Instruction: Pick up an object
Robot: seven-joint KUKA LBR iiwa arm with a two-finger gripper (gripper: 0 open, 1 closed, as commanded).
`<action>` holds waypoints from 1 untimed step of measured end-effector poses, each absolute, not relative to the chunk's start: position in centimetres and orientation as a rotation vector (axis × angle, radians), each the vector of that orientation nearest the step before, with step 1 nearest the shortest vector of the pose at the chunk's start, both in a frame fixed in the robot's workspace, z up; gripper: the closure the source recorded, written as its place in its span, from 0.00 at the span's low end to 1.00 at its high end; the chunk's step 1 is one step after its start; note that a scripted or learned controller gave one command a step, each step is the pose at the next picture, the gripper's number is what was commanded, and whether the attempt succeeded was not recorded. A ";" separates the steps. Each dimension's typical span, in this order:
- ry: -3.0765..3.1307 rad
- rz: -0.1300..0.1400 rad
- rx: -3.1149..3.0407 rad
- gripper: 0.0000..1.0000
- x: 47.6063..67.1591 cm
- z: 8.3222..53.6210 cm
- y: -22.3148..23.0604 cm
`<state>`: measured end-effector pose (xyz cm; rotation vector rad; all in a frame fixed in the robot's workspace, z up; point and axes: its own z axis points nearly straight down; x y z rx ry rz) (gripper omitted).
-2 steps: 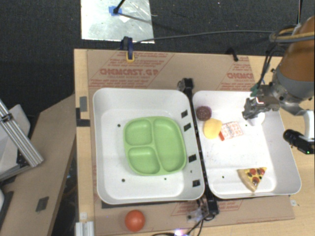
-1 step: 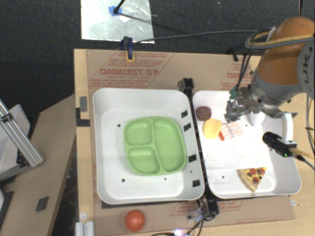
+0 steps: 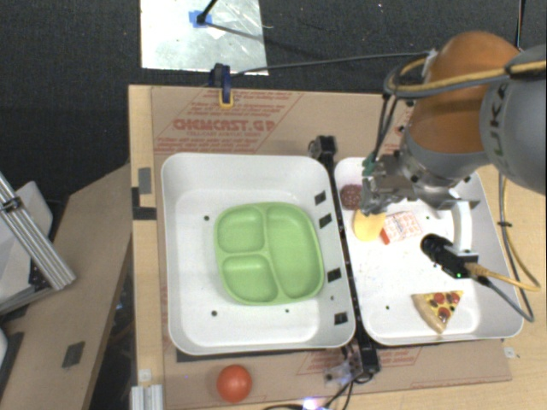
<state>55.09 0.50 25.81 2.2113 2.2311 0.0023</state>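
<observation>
In the right bin [image 3: 496, 314] lie a yellow round piece [image 3: 368, 227], a dark red round thing [image 3: 350, 196], a white and red packet [image 3: 402, 226] and a pizza slice [image 3: 439, 307]. My gripper [image 3: 373, 202] hangs low over the bin's far left part, just above the yellow piece and beside the dark red thing. The wrist hides the fingertips, and nothing shows between them.
The left bin [image 3: 184, 229] holds a green divided tray [image 3: 267, 252]. A red ball [image 3: 233, 382] lies on the bench in front of the bins. The grey arm and its orange band [image 3: 466, 58] cover the right bin's far side.
</observation>
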 end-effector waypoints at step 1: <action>2.230 0.002 2.213 1.00 54.6 24.2 5.7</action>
